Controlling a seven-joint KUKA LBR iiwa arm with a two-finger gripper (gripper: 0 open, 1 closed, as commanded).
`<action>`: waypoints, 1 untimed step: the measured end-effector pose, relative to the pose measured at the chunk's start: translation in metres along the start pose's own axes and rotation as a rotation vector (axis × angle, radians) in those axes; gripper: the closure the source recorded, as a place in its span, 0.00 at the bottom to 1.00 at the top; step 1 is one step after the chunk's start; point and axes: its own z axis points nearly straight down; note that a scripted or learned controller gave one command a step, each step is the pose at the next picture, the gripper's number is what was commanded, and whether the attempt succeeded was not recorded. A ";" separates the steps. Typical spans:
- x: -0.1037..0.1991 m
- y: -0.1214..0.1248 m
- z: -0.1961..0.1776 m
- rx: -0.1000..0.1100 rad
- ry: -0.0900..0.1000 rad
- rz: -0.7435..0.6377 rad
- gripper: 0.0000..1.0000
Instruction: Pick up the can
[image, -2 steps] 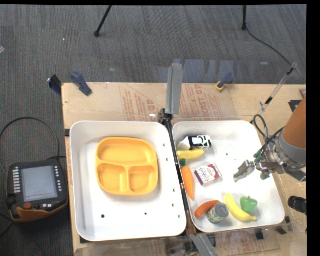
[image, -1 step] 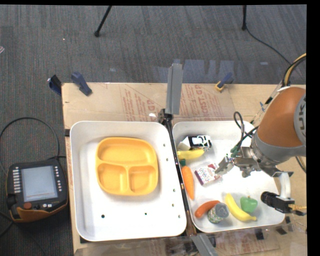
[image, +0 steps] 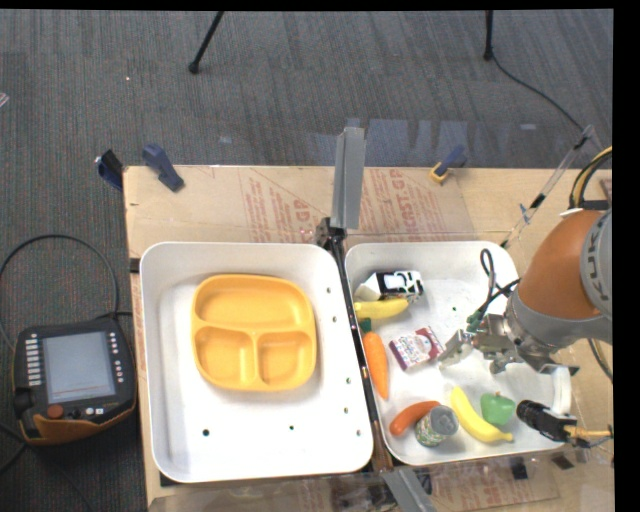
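While the grey arm with its orange band (image: 565, 265) reaches in over the right-hand shallow white bin (image: 455, 255), the small round metal can with a greenish label (image: 436, 426) stands upright near that bin's front edge, roughly midway along it. It is wedged between a short orange-red carrot (image: 412, 416) on its left and a yellow plastic banana (image: 475, 415) on its right, touching or nearly touching both. The two-finger gripper (image: 482, 343) hovers nearer the bin's right wall, so the can lies forward of it and a little toward the bin's centre, with the banana between the two. Since the can shows its circular top, it offers no long axis to align with. The gripper's metal fingers (image: 455, 347) appear spread apart, and nothing is seen between them; they look clear of the bin's contents, though their height above the floor cannot be judged. A green pepper-like toy (image: 497, 408) sits just beside the banana, under the wrist. Close neighbours on both sides would likely crowd any descent onto the can.
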 end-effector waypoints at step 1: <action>0.043 0.039 0.000 0.001 0.000 0.146 0.00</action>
